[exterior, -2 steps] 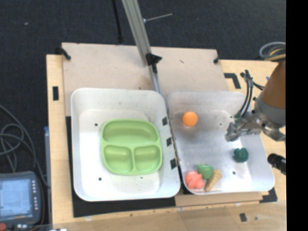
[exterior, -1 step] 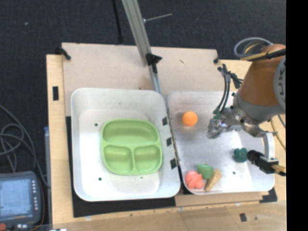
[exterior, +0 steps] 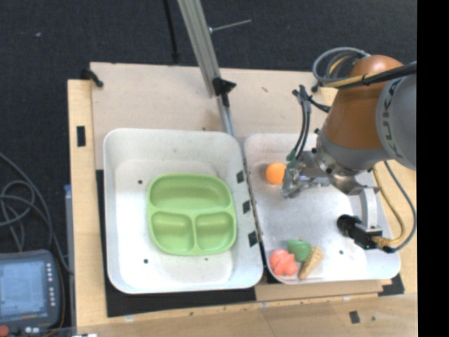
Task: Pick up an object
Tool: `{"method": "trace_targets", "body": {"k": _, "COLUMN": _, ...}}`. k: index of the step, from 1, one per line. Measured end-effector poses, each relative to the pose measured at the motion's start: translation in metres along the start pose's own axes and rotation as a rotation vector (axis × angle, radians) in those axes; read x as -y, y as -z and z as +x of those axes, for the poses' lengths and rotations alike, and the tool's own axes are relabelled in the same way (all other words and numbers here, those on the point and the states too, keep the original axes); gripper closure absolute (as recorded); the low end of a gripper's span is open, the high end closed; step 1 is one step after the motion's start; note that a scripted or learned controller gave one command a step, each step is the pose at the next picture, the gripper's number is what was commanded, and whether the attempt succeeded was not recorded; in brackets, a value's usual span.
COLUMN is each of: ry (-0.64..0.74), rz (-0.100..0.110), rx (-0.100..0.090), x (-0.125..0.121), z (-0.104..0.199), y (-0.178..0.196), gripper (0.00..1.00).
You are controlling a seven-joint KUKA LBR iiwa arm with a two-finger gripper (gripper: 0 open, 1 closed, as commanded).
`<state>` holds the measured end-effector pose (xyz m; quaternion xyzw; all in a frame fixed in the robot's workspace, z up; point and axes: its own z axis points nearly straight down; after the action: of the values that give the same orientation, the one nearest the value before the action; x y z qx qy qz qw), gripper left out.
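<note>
Reaching in from the right of the frame, grey arm [exterior: 393,118] with its broad orange band over the upper part of the right-hand white bin [exterior: 330,265]. Gripper [exterior: 293,184] low over that bin's upper left area, just right of a small orange ball [exterior: 274,173], close beside it but whether touching cannot be told. State of the tool: cannot tell, tip too small and dark against the bin floor. Nothing seen pinched. Down at the lower left corner of the same bin, a cluster: pink object [exterior: 283,261], green object [exterior: 300,248] just above and right of it, tan cone-shaped piece [exterior: 311,262] leaning against them near the bin's lower rim. Black fitting [exterior: 356,232] with hoses toward the right side of that bin. Left-hand white bin [exterior: 119,188] holding a green divided tray [exterior: 191,213] with three compartments, lying flat near its middle. Grey metal post [exterior: 200,37] slanting from the top of the frame down to the gap between the bins.
</note>
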<state>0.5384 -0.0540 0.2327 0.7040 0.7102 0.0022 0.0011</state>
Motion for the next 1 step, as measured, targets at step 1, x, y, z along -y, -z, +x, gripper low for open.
{"method": "trace_targets", "body": {"k": 1, "ry": 0.0, "rz": 0.002, "rx": 0.0, "x": -0.0111, "z": 0.0538, "y": 0.013, "gripper": 1.0}}
